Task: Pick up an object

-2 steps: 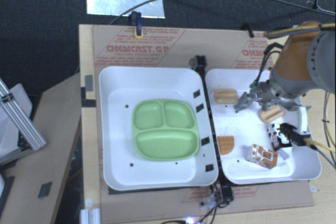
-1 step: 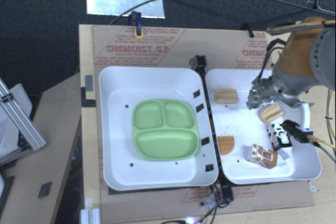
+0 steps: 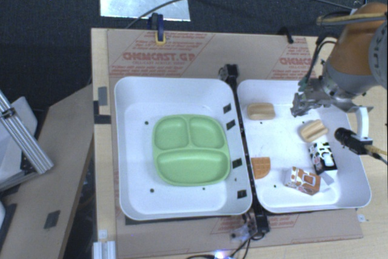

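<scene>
Your gripper (image 3: 301,104) hovers over the right smooth white plastic bin (image 3: 364,191); you cannot tell its state. Just beside it lies a tan, rounded bread-like block (image 3: 313,130), another tan loaf-shaped piece (image 3: 260,111) sitting further left.

The table (image 3: 100,130) carries a brown printed board (image 3: 182,54); on the board sit two white bins, the left bin (image 3: 130,130) touching the right bin (image 3: 351,188)

You have two bins side by side. The left bin (image 3: 130,100) holds a divided plate (image 3: 191,150) at its centre. The right bin (image 3: 273,200) holds two bread rolls (image 3: 260,111) toward its far edge, and a cracker (image 3: 260,167) and two small cartons (image 3: 305,180) toward its near edge.
</scene>
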Controlling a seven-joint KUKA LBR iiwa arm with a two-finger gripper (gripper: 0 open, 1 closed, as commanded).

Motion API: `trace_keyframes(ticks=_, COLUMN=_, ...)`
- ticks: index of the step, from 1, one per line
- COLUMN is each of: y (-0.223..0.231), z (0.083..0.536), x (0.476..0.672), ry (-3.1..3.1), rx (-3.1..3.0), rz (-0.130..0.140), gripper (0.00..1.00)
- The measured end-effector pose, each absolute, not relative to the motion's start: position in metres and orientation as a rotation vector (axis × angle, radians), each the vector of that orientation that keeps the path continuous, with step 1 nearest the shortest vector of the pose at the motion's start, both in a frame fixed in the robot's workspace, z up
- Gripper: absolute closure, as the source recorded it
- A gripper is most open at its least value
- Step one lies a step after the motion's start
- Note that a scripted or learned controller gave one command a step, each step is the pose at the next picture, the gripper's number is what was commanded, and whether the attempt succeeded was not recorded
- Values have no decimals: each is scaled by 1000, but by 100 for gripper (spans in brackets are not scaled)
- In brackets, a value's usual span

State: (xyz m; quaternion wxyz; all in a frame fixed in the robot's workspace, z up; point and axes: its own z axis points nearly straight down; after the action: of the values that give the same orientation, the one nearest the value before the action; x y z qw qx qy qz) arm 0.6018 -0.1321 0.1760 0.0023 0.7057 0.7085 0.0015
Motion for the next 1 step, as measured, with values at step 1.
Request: trace_keyframes(ticks=1, y=-133, z=227, x=593, ry=2222, rx=2214, rz=5, gripper=100)
